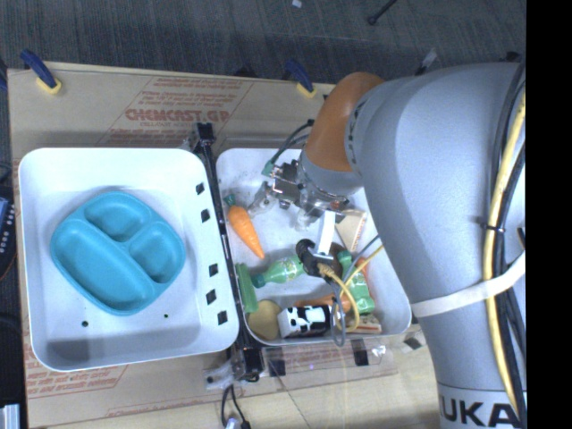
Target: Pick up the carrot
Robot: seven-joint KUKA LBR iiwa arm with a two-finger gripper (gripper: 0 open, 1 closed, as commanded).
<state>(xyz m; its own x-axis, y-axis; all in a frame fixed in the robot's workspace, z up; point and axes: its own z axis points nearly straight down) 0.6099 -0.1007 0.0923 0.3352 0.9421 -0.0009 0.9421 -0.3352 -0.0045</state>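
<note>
The orange carrot [244,229] lies in the right bin [234,166], close to its left wall, with its thick end toward the back. My gripper [275,191] hangs low over the bin, just right of and slightly behind the carrot's thick end. The arm's bulk covers most of the gripper, and I see nothing held in it.
A green bottle [281,273], a black-and-white toy [304,320], a tan round piece [262,321], a green item [355,290] and a beige wedge [351,230] crowd the right bin's front. The left bin [36,329] holds a blue divided plate [116,250].
</note>
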